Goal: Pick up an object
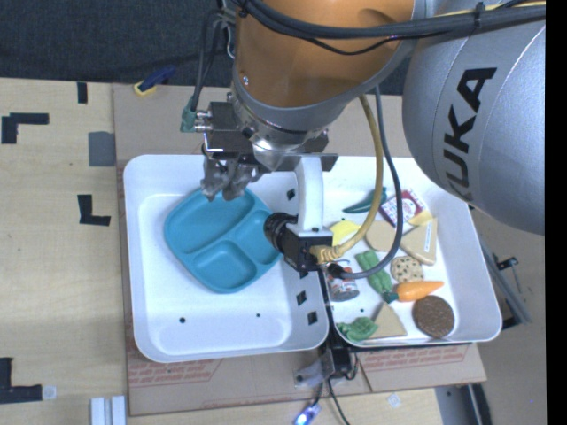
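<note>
Blue plastic tray (220, 248), divided into compartments, lies tilted in the left bin (151, 326). From where I stand the jaws (227, 184) hang right at the tray's far rim, but I cannot tell whether they are open or closed. In the right bin (483, 312) toy food lies crowded together: a carrot (418, 289), a brown cookie (434, 315), crackers (407, 267), green bits. Both bins sit side by side on the surface (53, 264).
</note>
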You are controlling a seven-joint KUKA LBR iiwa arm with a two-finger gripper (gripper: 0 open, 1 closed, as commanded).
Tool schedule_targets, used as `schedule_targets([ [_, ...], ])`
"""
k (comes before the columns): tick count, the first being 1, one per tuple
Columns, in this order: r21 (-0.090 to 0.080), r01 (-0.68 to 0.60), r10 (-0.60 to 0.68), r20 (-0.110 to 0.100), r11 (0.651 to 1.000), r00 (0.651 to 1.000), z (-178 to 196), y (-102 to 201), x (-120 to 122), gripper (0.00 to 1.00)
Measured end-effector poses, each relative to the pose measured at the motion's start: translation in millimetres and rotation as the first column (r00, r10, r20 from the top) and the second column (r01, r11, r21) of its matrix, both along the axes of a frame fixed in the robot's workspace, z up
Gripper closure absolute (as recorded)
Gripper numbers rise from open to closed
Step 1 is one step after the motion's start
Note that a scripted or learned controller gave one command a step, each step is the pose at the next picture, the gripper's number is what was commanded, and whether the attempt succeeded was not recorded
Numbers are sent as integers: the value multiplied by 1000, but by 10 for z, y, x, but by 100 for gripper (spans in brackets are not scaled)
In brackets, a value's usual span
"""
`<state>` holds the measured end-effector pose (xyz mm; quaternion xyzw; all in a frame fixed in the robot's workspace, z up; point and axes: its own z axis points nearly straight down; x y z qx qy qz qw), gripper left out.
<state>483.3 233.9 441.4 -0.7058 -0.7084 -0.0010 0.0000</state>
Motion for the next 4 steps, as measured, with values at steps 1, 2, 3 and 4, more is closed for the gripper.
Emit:
schedule_targets([
  [1, -2, -1, 1, -5, 1000, 1000, 75, 0, 1, 100],
  [2, -3, -2, 2, -7, 1000, 1000, 170, 6, 0, 100],
  [3, -3, -5, 5, -9, 1000, 1000, 264, 12, -1, 100],
  [4, -9, 11, -11, -17, 1000, 1000, -1439, -791, 211, 100],
])
